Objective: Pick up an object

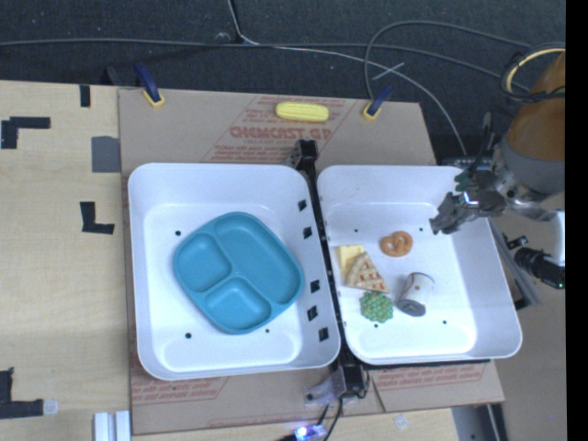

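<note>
your gripper [450, 217] hangs near the right bin's rim [487, 246], its state too dark to tell. descend carelessly and you'll clip it, missing the pretzel [396, 243].

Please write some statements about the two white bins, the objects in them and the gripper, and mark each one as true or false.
1. The blue plastic divided plate lies in the left white bin. True.
2. The small brown pretzel lies on the blue plate. False: it lies on the floor of the right white bin, apart from the plate.
3. The gripper holds the green broccoli-shaped toy. False: the toy lies on the bin floor, and the gripper is over the bin's upper right part, away from it.
4. A yellow oblong object lies on the brown cardboard outside both bins. True.
5. The grey metal cup lies on its side beside the green toy. True.
</note>
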Controlling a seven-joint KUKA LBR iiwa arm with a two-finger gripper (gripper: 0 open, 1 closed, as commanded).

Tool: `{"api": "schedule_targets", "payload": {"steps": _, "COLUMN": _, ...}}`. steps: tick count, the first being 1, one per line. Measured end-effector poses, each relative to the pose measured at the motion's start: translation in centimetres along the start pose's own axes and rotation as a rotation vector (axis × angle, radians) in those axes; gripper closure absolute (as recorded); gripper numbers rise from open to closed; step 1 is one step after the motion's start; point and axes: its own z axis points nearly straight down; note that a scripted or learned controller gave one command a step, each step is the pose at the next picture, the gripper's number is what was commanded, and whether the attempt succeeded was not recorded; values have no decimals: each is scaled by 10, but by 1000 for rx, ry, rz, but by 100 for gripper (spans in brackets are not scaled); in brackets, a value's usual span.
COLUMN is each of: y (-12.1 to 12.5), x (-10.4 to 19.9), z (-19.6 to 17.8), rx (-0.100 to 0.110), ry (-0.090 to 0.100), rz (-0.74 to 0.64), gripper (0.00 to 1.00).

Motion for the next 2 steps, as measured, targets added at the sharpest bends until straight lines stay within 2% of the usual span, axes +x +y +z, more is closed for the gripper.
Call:
{"api": "schedule_targets", "payload": {"steps": 1, "y": 13, "x": 53, "z": -7, "rx": 4, "ry": 3, "rz": -5, "gripper": 100}}
{"api": "schedule_targets", "payload": {"steps": 2, "y": 22, "x": 101, "z": 8, "rx": 6, "ry": 1, "rz": -3, "gripper": 100}}
